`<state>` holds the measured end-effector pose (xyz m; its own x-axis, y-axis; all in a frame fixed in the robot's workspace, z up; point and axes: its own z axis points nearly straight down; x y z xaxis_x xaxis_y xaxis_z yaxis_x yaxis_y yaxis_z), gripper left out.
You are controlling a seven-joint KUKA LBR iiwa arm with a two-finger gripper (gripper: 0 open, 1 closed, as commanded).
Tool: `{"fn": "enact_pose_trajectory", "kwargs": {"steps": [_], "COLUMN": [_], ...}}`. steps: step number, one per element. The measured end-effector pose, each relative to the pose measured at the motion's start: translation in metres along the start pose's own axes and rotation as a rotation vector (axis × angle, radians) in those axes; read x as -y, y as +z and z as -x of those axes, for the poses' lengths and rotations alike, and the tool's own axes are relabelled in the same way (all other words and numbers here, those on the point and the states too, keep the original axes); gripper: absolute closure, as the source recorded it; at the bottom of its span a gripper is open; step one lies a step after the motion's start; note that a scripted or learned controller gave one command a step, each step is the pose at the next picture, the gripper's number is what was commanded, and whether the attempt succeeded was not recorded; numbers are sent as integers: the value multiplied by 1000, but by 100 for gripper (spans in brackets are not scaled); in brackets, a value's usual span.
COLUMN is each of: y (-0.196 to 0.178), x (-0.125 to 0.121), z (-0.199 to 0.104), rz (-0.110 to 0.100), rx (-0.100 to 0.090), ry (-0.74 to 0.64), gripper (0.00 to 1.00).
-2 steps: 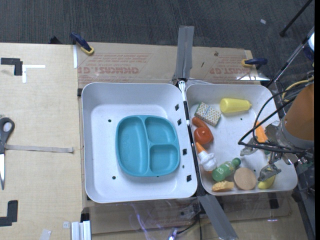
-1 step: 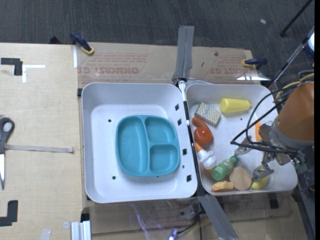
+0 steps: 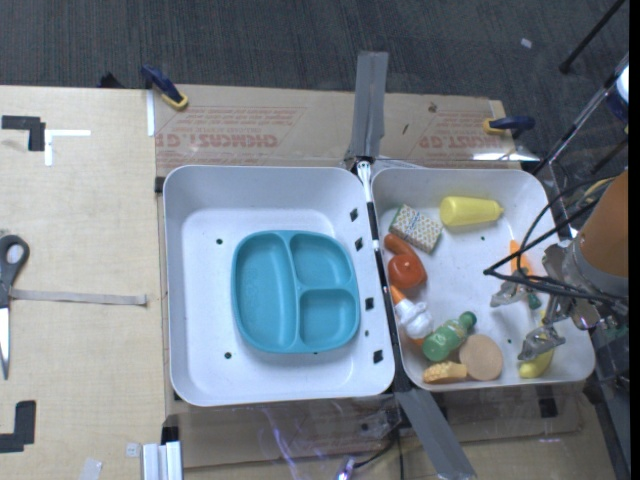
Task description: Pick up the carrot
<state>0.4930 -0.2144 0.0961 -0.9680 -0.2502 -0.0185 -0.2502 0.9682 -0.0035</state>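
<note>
- In the right bin (image 3: 455,180), my gripper (image 3: 535,313) hangs low near the right wall; I cannot tell its state
- The carrot (image 3: 517,258) shows as a thin orange sliver by the right wall, just above my gripper and partly hidden behind cables
- Along the bin's left wall lie a sponge block (image 3: 416,227), a red-orange piece (image 3: 406,266) and a green bottle (image 3: 447,336)
- A yellow item (image 3: 470,210) rests at the far side
- The left bin (image 3: 200,208) holds a blue divided plate (image 3: 296,291)
</note>
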Motion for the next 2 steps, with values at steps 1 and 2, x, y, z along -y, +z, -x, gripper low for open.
{"fn": "enact_pose_trajectory", "kwargs": {"steps": [1,2], "y": [4,-7], "x": [13,13], "z": [24,26], "rz": [1,-2], "rx": [-13,-8], "ry": [228,226], "gripper": [0,100]}}
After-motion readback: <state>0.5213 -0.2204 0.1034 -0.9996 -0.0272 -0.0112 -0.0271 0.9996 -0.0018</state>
